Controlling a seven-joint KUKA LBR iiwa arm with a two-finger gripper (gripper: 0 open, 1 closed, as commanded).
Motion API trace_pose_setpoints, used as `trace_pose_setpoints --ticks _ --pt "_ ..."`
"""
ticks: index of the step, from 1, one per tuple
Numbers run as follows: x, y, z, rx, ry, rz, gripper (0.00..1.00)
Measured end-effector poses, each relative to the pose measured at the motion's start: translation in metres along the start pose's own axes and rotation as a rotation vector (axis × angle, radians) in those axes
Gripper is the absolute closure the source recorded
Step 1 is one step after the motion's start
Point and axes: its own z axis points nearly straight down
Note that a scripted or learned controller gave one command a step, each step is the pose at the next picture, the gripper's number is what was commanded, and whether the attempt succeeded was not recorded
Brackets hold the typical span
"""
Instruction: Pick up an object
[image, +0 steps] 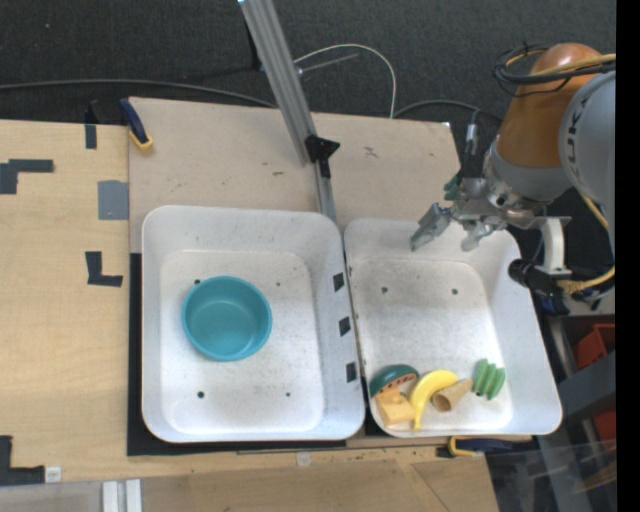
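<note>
Pale wood bench (60, 300) carries two shallow white bins side by side, the left bin (160, 300) holding a teal bowl (227, 317) and the right bin (520, 340) a small heap of toys. From three o'clock the grey arm (560, 110) with its orange band reaches in, wrist bent down over the right bin's far rim. Its gripper (450, 232) hangs with the two fingers spread apart, pinching nothing. At six o'clock from the gripper, well apart in the bin's near corner, lie a yellow banana (432, 387), a green toy (489, 379), a tan cone (451, 395) and a round teal-and-red piece (392, 380), crowded together.
</note>
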Motion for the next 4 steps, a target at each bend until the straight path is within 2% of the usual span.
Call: trace_pose_setpoints --ticks 1,2,3,4 --pt "0.0 0.0 0.0 0.0 0.0 0.0 0.0" --pt "-0.005 0.007 0.055 0.005 -0.001 0.001 0.0" --pt "0.003 0.009 0.116 0.006 0.0 0.0 0.0" --pt "0.003 0.009 0.127 0.001 -0.002 0.0 0.0"
